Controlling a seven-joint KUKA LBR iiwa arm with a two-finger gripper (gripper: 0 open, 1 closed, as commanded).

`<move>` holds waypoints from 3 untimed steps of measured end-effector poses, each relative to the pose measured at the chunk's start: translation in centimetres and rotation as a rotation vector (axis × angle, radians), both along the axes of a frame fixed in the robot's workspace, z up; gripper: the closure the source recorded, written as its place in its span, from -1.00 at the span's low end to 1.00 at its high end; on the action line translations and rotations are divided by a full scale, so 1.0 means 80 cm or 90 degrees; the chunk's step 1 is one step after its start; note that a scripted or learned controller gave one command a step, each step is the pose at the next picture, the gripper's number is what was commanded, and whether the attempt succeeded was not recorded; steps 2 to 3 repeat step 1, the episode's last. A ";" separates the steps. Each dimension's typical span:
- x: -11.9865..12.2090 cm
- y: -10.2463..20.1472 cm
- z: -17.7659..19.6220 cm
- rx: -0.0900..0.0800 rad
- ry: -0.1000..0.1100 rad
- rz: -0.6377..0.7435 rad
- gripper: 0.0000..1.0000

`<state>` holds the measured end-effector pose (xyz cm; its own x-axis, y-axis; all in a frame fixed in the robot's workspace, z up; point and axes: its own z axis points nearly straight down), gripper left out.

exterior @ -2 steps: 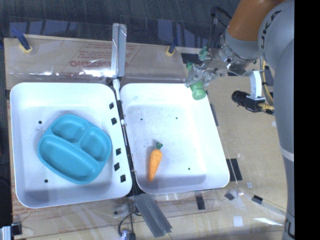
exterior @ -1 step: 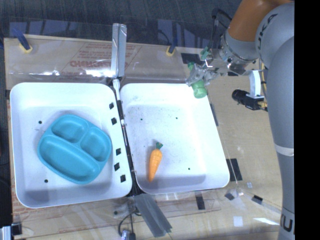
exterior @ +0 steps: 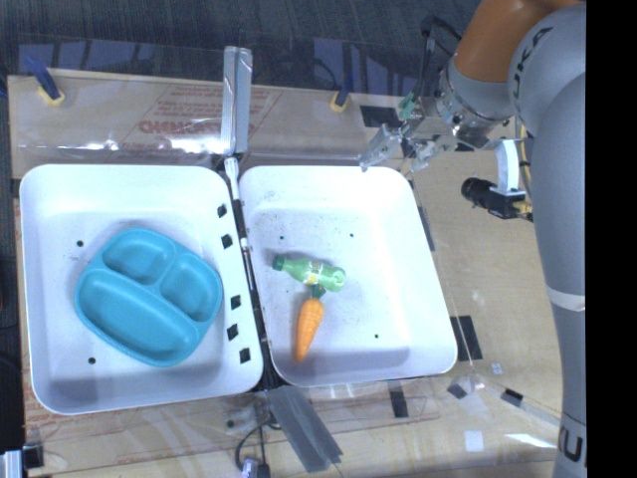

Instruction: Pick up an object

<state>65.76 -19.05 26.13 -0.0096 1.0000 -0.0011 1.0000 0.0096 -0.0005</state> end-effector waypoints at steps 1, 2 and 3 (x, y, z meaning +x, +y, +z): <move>0.000 -0.012 0.002 0.000 -0.001 0.000 -1.00; 0.000 -0.012 0.002 0.000 -0.001 0.000 -1.00; 0.000 -0.012 0.002 0.000 -0.001 0.000 -1.00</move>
